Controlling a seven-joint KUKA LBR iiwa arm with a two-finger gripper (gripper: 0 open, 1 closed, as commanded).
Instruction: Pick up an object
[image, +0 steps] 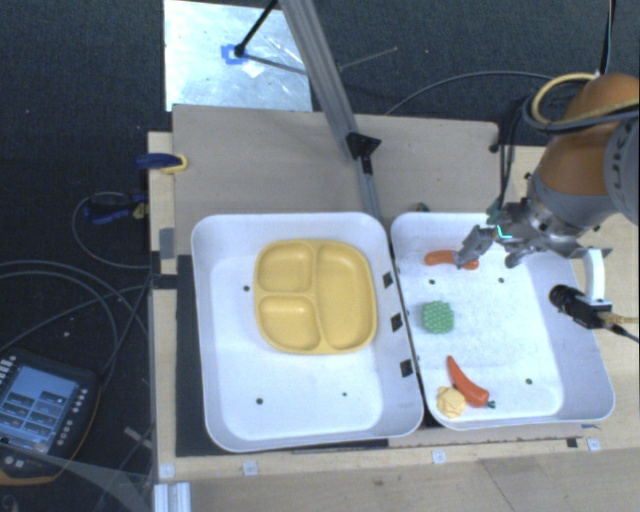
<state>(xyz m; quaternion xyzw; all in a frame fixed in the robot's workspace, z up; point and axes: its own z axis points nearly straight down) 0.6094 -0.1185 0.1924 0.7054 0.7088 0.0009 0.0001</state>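
A: Quick pass. We take the right bin (575, 395) as our landmark. Where's the gripper (487, 247)?

B: We see it over that bin's far part, toward the bin's left half, hanging off the grey arm (580, 190) with the orange band, which comes in from the bin's right side.

A: Fingers?

B: We see two prongs spread apart, one reaching down-left, one to its right. Nothing sits between them, so we log it as parted and holding nothing.

A: Closest thing to it?

B: An orange sausage-shaped piece (440, 258) lying flat in the bin's far-left part. The left prong's tip is right at that piece's right end; we can't tell whether it touches.

A: Rest of the bin?

B: A green bumpy round piece (437, 318) near the bin's left wall, about midway down. A red-orange carrot-like piece (466, 381) at the near-left, lying aslant, and a pale yellow lump (451, 402) touching its near end, close to the bin's near-left corner.

A: Anything else by the bin?

B: A black and white fitting (582, 300) over the bin's right wall. Left of the bin, the other white bin (225, 400) sits just beside it, bearing a yellow divided plate (315, 296) with three compartments.

A: Done.
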